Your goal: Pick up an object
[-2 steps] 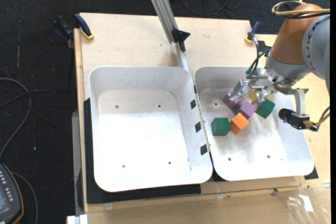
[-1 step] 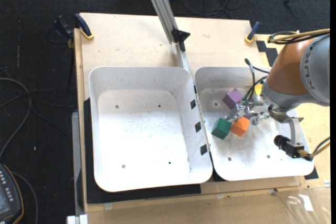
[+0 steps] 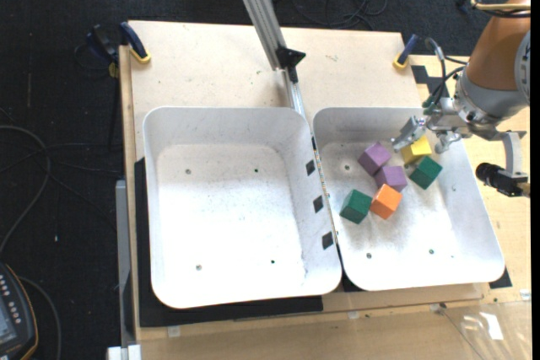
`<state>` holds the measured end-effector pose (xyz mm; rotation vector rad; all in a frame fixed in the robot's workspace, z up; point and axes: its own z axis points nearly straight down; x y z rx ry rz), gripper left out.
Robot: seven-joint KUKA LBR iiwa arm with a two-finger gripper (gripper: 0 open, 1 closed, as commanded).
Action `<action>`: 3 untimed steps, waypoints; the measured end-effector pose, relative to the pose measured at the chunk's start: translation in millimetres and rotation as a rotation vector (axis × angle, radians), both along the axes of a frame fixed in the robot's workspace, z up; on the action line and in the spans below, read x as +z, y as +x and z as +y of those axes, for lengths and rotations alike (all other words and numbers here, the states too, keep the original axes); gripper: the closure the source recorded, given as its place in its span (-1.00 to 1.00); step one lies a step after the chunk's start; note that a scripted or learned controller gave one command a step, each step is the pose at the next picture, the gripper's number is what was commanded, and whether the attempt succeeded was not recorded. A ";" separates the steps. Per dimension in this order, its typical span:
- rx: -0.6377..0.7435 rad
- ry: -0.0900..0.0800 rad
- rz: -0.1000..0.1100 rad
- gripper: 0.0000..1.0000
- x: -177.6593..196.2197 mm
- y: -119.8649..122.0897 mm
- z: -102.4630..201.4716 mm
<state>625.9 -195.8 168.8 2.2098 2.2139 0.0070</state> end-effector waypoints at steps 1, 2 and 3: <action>-0.003 0.005 0.009 -1.00 -49.5 21.9 28.2; -0.002 0.006 0.009 -1.00 -3.7 0.0 41.6; -0.002 0.005 0.009 -1.00 -55.8 -52.6 81.1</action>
